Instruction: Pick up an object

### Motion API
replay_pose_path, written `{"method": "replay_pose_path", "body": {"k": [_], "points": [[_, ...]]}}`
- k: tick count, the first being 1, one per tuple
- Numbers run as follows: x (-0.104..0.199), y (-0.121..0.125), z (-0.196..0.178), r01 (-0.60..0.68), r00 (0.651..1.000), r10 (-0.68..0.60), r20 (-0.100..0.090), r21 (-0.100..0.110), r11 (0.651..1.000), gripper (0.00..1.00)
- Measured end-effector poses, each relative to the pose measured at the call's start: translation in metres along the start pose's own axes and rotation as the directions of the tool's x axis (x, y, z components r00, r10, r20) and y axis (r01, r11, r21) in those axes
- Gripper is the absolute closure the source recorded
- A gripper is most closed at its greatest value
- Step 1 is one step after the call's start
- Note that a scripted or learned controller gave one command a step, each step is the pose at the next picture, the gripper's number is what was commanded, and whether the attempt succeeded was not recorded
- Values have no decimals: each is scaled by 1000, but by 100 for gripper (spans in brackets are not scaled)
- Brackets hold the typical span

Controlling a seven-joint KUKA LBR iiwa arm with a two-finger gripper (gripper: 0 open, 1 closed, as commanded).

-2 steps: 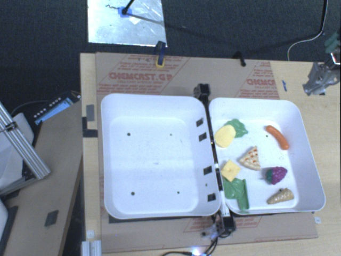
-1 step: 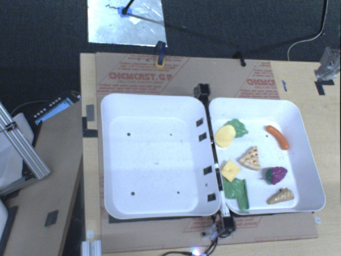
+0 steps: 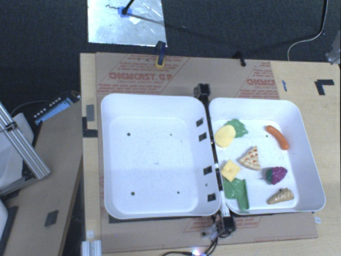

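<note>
White bins: two shallow trays sit side by side on a brown cardboard sheet (image 3: 186,71) printed with red lettering; the left bin (image 3: 154,153) and the right bin (image 3: 306,159) meet along a dark central seam with small black clips.
Right bin contents: all the toy food pieces lie here, spread over its floor.
Orange sausage: an orange sausage (image 3: 277,136) lies slanted near the far right of that bin, apart from the others.
Yellow round piece: a pale yellow round piece (image 3: 225,136) rests close to the seam, touching a green leaf (image 3: 238,126) just behind it.
Pizza slice: a pizza slice (image 3: 250,158) lies near the middle of the bin.
Cheese: a yellow cheese square (image 3: 230,170) sits by the seam, its near edge overlapping a green strip (image 3: 238,192) that runs toward the front wall.
Grapes: a purple grape cluster (image 3: 276,175) lies right of the pizza slice.
Cone: a tan cone-shaped piece (image 3: 281,196) lies near the front right corner, just below the grapes.
Gripper state: cannot tell.
Surroundings: a shiny silver sheet (image 3: 125,15) lies on dark carpet beyond the bench, and a yellow and blue clamp (image 3: 160,55) sits at the cardboard's far edge.
</note>
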State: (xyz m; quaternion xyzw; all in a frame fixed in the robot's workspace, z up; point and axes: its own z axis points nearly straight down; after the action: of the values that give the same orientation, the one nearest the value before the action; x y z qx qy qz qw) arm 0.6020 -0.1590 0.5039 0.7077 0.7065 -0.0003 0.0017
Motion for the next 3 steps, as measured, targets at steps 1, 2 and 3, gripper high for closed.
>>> {"method": "replay_pose_path", "body": {"k": [1,2,3], "points": [[50,-15,154,9,1000,-9,-7,15,1000,100],[1,27,-8,3,1000,-3,5,-18,1000,100],[-44,57,-10,2,1000,-2,1,-4,1000,100]]}}
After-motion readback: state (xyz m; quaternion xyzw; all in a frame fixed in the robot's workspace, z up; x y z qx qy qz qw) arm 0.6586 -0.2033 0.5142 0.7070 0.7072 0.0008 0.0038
